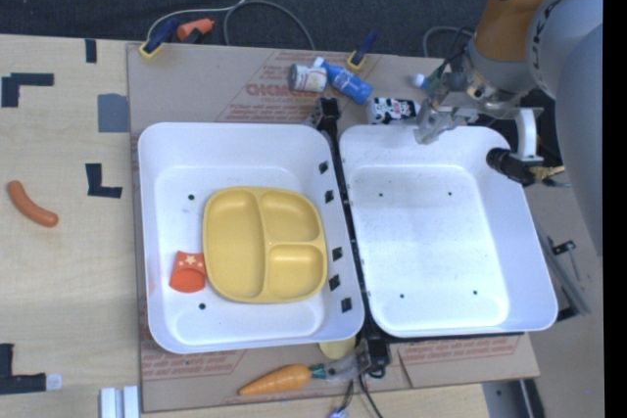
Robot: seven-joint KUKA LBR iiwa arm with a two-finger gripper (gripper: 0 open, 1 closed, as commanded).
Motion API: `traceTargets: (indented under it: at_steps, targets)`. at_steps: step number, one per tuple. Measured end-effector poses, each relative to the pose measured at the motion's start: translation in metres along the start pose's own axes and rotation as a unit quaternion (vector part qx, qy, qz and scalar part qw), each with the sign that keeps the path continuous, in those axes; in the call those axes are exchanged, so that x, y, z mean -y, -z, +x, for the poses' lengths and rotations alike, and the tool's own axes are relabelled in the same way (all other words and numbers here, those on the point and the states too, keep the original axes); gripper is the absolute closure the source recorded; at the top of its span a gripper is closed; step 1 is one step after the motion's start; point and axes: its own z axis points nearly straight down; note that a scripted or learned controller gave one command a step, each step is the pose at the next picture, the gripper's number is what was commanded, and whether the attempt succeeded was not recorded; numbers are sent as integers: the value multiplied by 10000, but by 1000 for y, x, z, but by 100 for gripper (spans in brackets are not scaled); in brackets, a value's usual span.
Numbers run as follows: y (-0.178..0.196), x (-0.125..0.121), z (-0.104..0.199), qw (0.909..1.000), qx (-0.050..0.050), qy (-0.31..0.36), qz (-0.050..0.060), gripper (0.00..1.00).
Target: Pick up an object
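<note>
Found the grey arm's two-finger gripper [434, 124] poised at the far rim of the right-hand shallow white plastic bin [519, 240], near its far left corner. Could not tell whether spread or pressed together. Saw nothing plainly caught in it.

Found the things to pick in the left-hand shallow white plastic bin [157, 162]: a yellow plastic plate with three compartments [265, 245] lying flat near the middle, and a small orange-red cup-like piece [188, 272] touching its left edge.

Noted outside the bins, on the brown board: a blue and white bottle [333, 78] on its side beyond the far rims, an orange toy carrot [277, 380] by the near edge. Spotted an orange sausage-shaped toy [32, 204] well off to the left.
</note>
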Motion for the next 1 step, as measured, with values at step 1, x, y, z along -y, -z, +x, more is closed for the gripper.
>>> traceTargets:
  at_steps: [1]
  targets:
    - [-4, 60, 150, 9999, -49, 80, 62, 100]
